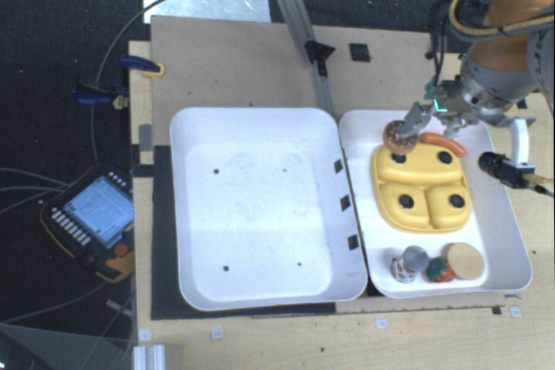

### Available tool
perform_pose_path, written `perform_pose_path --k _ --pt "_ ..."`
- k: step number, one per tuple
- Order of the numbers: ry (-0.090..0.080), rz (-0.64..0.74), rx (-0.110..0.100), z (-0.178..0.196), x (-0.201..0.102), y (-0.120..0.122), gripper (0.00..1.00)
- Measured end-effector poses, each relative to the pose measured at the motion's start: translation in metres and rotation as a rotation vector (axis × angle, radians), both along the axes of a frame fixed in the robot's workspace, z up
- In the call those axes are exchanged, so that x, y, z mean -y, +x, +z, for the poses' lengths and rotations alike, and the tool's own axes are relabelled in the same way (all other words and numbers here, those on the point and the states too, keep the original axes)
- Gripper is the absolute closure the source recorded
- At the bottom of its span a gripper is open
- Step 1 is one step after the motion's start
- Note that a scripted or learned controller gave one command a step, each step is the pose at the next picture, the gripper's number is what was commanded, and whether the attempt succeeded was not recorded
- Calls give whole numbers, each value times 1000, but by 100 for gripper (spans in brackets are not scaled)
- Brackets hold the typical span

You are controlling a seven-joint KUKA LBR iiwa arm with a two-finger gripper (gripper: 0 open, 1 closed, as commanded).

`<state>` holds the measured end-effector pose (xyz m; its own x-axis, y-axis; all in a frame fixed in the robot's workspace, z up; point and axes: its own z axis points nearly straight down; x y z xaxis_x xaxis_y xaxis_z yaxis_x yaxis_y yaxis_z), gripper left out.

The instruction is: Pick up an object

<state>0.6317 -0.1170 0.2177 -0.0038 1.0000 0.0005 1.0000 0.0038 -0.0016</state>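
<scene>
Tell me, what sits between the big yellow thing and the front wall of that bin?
Three small things, in the camera view: a grey metal piece, a red-green toy, and a tan disc.

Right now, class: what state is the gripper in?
Gripper: over the right bin, at a small round brown thing; open or closed cannot be told.

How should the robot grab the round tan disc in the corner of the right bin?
Probably from straight above, pinching the tan disc across its rim. It lies flat near the bin wall, with a small red and green piece close on its left, so one finger would go on the far edge and one on the near edge, where there looks to be more room.
</scene>
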Motion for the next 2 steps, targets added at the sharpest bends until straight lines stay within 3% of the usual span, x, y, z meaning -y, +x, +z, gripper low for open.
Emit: perform_pose_path --k 1,2 --pt "0 0 4 2 0 1 0" --pt "-1 -2 0 -41 3 -4 0"
